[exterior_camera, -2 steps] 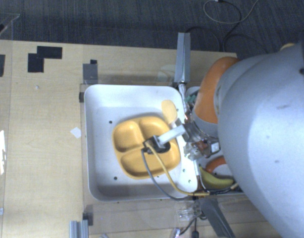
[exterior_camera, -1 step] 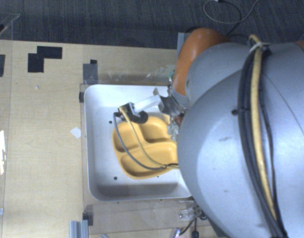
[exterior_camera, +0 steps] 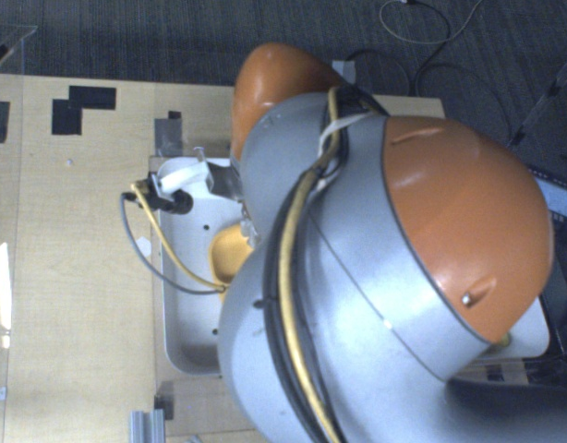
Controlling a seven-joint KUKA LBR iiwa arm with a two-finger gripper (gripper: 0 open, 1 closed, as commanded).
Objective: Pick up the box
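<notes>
The box point(exterior_camera: 226, 252), seemingly the yellow thing in the white bin point(exterior_camera: 186, 340) tucked against the grey arm point(exterior_camera: 357, 293), needs a centred, vertical approach; the arm hides the hand, so I cannot tell its opening.

The box point(exterior_camera: 228, 253) — yellow, half hidden — lies in the white bin point(exterior_camera: 186, 332).
</notes>
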